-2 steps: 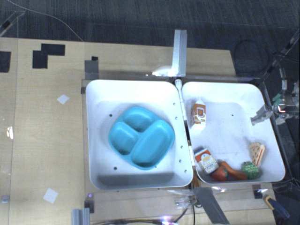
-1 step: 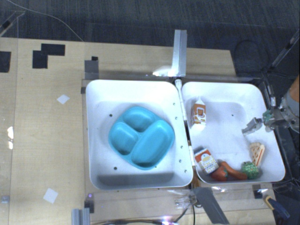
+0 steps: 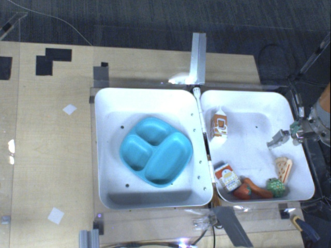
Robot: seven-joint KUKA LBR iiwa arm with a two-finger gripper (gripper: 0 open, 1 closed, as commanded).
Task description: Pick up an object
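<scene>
Two bins [image 3: 103, 138], one blue tray [image 3: 155, 151], five small items [image 3: 219, 125].

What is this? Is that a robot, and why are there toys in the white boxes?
Yes, a robot arm. The photo is taken from a camera above a bench, looking down. Two shallow white bins sit side by side. The left bin holds a blue divided plate. The right bin holds play food: a small bottle, a little carton, a carrot with a green top, and a pale ridged piece. The arm reaches in from the right, and its gripper, like a two-finger hand, hangs above the right bin. It holds nothing. Its job is picking up one object.
</scene>
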